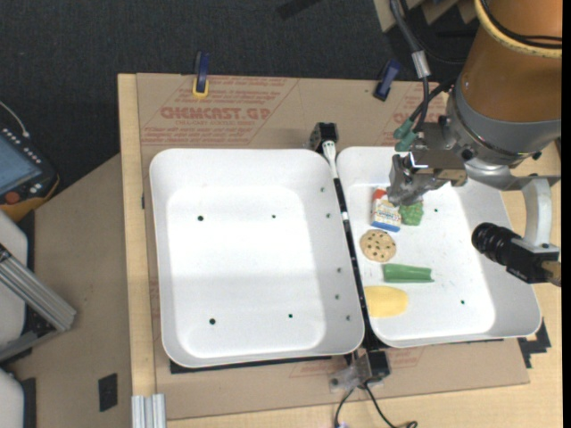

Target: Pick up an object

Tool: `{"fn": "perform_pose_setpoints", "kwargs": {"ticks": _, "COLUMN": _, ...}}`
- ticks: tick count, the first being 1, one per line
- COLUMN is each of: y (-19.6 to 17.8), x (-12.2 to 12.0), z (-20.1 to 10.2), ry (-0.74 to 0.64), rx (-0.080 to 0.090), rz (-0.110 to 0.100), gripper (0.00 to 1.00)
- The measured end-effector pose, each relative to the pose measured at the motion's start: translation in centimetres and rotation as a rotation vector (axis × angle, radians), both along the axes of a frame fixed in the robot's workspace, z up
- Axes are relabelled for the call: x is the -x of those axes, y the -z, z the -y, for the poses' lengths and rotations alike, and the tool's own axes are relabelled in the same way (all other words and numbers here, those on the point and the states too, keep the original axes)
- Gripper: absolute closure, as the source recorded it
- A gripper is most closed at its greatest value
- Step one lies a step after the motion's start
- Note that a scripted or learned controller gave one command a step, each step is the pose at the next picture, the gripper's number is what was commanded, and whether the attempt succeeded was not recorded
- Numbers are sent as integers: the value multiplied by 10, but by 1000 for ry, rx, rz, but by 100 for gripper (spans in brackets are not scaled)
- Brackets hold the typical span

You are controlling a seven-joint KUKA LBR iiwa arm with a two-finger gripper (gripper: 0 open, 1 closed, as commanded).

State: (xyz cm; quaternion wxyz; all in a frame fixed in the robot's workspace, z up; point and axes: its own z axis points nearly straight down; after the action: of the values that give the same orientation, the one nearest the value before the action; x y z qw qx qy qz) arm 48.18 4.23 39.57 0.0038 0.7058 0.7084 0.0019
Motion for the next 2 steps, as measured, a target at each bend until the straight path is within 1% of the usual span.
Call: {"fn": "perform_pose_setpoints", "kwargs": {"ticks": 2, "y": -20, "x": -1, "z": -1, "ry": -2, "rx": 1, "rz": 4, "gripper": 100}}
